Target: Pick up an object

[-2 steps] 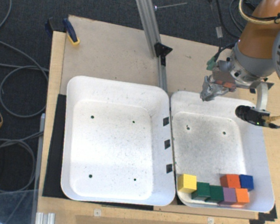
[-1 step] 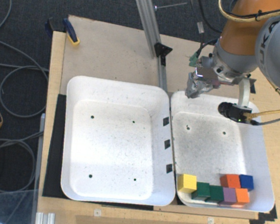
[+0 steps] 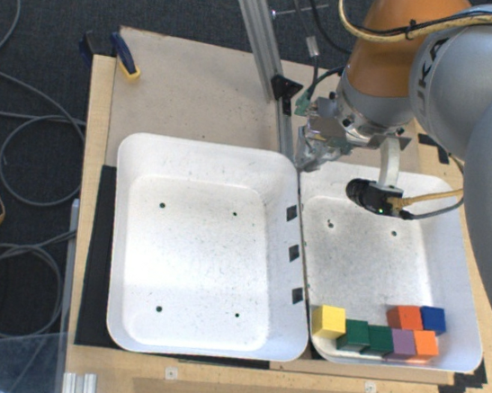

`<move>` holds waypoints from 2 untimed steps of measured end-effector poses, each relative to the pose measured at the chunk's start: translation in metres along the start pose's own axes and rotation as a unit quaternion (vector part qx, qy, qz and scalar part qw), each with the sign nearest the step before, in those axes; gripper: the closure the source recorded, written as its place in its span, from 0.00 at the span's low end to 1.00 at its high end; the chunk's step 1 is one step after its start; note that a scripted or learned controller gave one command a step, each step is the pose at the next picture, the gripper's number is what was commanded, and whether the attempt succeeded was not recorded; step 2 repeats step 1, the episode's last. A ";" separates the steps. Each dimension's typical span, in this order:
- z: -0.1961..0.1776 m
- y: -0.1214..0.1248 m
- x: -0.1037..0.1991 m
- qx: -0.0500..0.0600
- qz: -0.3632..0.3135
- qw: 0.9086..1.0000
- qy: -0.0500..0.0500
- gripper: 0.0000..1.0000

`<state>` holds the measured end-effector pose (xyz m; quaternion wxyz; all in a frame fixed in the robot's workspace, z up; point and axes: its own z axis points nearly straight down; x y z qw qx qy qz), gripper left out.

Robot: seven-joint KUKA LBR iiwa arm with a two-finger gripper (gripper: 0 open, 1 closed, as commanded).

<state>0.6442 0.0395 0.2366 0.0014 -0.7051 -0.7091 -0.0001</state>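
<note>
Several small blocks lie clustered along the front edge of the right bin [image 3: 455, 257]: a yellow block [image 3: 330, 319], a green block [image 3: 356, 334], a purple block [image 3: 403, 344], an orange block [image 3: 426, 343], a red block [image 3: 409, 317] and a blue block [image 3: 433, 317]. My gripper [image 3: 310, 155] hangs at the back of the bins, over the seam between them, far from the blocks. I see nothing held in it. A black fitting [image 3: 370, 196] with a cable hangs off the wrist above the right bin's back.
The left bin [image 3: 193, 247] lies beside the right one, with black clips [image 3: 293, 252] along the shared rim. A slanted metal post [image 3: 261, 39] rises just behind the gripper. A blue-handled tool [image 3: 126, 55] rests at the bench's back left corner. Cables lie on the floor to the left.
</note>
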 end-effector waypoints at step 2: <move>0.009 -0.013 0.055 0.001 0.000 1.000 0.000 1.00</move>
